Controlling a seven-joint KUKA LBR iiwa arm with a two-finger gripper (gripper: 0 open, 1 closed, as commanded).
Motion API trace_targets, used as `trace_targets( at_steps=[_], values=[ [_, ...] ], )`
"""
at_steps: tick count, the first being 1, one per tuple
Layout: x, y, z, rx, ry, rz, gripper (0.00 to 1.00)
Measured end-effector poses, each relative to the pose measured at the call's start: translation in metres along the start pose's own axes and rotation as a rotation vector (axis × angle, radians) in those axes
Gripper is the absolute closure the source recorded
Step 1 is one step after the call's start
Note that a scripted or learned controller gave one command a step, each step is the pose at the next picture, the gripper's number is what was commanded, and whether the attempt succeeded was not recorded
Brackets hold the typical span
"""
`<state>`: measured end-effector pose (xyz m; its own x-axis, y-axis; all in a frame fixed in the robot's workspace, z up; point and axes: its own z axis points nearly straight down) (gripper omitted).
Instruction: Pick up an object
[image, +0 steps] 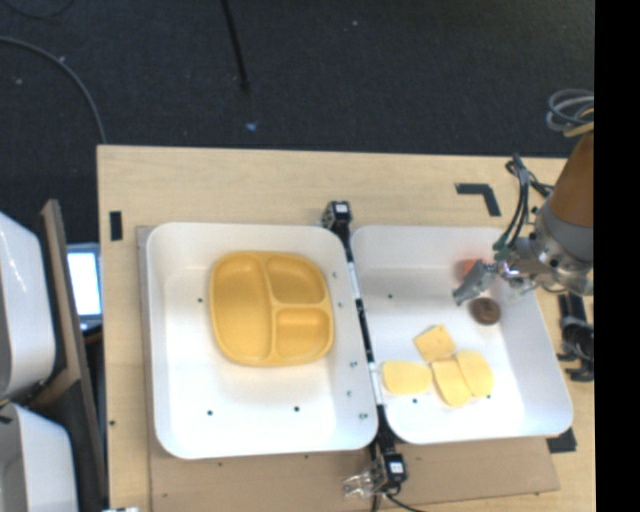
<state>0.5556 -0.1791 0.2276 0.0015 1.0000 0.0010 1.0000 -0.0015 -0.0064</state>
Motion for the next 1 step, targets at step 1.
trace_targets(
  at_steps=[1],
  values=[
    [0.0002, 0.0015, -0.0038, -0.007, -0.001, -0.001, 0.00]
  ],
)
